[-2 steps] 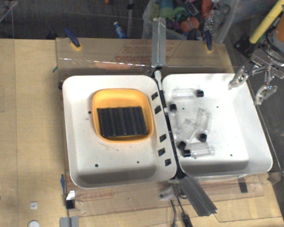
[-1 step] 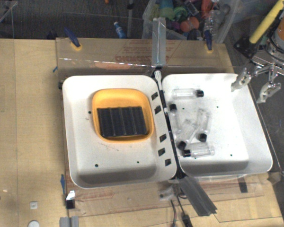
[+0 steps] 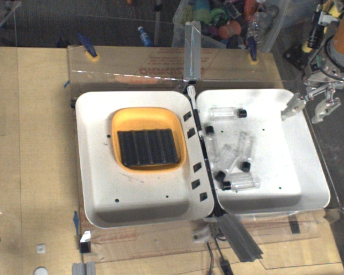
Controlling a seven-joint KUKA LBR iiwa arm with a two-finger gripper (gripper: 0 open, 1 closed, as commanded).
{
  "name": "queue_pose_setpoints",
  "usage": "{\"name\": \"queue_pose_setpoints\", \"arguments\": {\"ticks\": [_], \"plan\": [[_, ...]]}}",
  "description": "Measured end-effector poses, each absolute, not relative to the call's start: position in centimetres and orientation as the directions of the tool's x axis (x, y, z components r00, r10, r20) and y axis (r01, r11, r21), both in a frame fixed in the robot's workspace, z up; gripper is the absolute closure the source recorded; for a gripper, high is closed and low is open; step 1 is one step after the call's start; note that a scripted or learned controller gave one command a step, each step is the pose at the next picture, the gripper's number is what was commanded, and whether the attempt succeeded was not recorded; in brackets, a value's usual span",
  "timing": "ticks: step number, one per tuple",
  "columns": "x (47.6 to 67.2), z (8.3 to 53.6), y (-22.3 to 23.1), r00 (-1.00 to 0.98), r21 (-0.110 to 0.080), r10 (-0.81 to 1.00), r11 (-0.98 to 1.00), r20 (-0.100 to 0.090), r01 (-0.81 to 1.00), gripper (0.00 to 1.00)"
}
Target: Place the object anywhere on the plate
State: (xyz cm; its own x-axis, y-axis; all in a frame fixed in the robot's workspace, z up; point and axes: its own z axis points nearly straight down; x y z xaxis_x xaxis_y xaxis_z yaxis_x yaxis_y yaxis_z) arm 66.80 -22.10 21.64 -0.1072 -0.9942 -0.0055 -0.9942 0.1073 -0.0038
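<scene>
Bins: we saw two shallow white bins side by side on the bench, the left bin [image 3: 97, 199] and the right bin [image 3: 286, 176], split by a narrow divider [image 3: 199, 153] with dark marks along it.
Plate: we found an orange plate [image 3: 121, 122] with rounded corners in the left bin, toward its upper middle, and a dark ribbed insert [image 3: 147, 146] lay flat on it.
Objects: we counted several clear vials with black caps [image 3: 236, 153] lying scattered in the left half of the right bin; one vial [image 3: 226, 113] lay alone near the top, the rest clustered lower down, some touching or overlapping. None lay on the plate.
Gripper: we saw the gripper [image 3: 303, 109] above the upper right corner of the right bin, well apart from the vials.
Fingers: we saw the two pale fingers [image 3: 291, 109] spread apart, with nothing between them.
Arm: we saw it enter from the right edge, its orange band [image 3: 343, 42] at the top right.
</scene>
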Motion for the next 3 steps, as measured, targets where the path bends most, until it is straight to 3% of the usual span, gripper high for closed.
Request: {"name": "queue_pose_setpoints", "arguments": {"ticks": [1, 3], "plan": [[66.8, 18.8, -22.1, 0.229, -0.001, -0.973, -0.229, -0.006, -0.973, 0.00], [66.8, 20.0, -19.5, 0.711, -0.005, -0.703, -0.711, -0.002, -0.703, 0.00]]}}
